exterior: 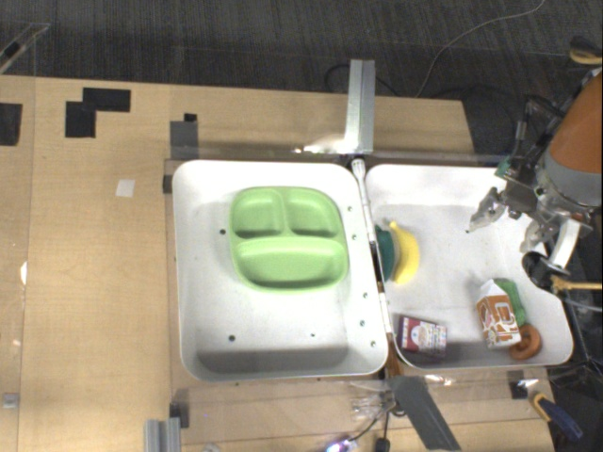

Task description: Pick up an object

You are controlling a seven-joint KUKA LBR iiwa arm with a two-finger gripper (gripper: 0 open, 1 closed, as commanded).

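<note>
In the right bin (443,201), a yellow banana (406,253) lies against the left wall beside a thin green item (384,245). A dark maroon box (421,335) rests at the front edge. At the front right, a brown and white carton (496,320) leans on a green object (510,295) and an orange-brown ring (528,343). My gripper (524,230) hangs over the bin's right side, behind the carton, open with nothing between its fingers (486,209).
The left bin (203,281) holds a green divided plate (287,236). A metal post (362,106) stands behind the wall between the bins. Bare white floor lies in the middle and back of the right bin.
</note>
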